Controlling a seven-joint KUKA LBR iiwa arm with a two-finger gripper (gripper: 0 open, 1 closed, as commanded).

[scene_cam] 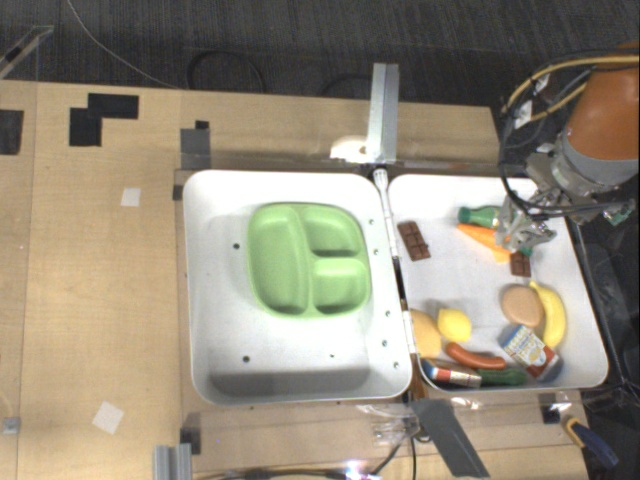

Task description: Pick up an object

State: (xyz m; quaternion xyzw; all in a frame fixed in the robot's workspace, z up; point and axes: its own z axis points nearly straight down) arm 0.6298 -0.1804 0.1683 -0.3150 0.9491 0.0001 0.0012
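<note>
- Your gripper (520, 236) hangs over the right bin (590, 363), beside the carrot (484, 236).
- You can't tell its finger state.
- Chocolate (520, 264) lies just below.

Even, diffuse overhead light; scene moderately bright. White bins (300, 383) slightly overexposed, with soft grey shadow along the left bin's near wall. Green tray (305, 258) casts faint shading. Mild softness overall; dark floor at top shows little detail.

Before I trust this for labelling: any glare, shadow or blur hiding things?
Camera view: light is even; the green plate is sharp; soft shadow lies along the left bin's front wall; small items near the gripper and the carrot look soft and cluttered; glare at the bottom edge.
</note>
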